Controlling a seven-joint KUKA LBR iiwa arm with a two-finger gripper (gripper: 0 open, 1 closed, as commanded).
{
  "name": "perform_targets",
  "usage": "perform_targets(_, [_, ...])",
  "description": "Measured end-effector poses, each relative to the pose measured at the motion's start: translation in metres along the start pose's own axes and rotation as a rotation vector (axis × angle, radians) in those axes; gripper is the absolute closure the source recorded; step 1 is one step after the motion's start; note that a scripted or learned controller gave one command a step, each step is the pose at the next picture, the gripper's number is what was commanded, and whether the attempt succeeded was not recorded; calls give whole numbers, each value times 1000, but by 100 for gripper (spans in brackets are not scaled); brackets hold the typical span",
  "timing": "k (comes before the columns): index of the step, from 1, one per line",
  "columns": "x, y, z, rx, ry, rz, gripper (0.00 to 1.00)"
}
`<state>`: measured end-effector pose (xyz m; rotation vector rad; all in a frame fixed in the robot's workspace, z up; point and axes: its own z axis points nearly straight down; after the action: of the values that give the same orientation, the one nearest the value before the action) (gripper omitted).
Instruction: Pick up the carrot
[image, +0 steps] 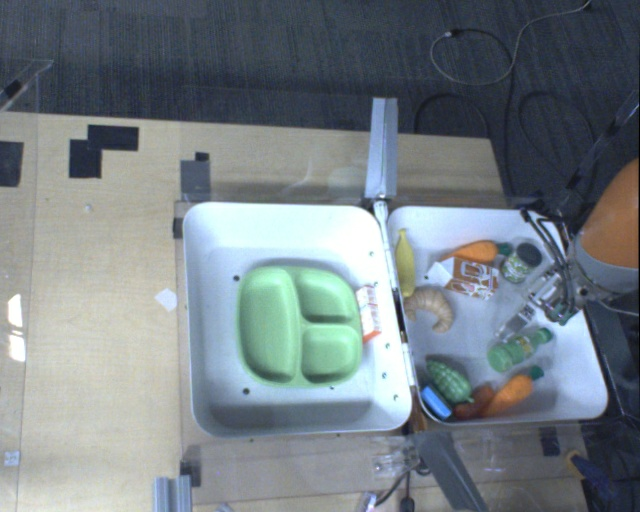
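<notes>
a pale wooden table carries two white bins. the carrot lies near the front rim of the right bin, leafy end toward the arm, beside a green bottle. the claw hovers above that bottle, holding nothing; how far it gapes, i cannot tell.

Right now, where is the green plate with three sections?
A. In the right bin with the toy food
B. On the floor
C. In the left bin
C: the green plate lies in the left bin; the toy food, such as the carrot, lies in the right bin.
</notes>
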<state>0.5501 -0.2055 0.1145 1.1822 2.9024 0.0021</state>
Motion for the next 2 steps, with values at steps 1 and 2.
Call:
perform_targets(1, [-18,90,-52,-1,-1,189,0])
perform_targets(2, [-77,87,-7,-10,-20,77,0])
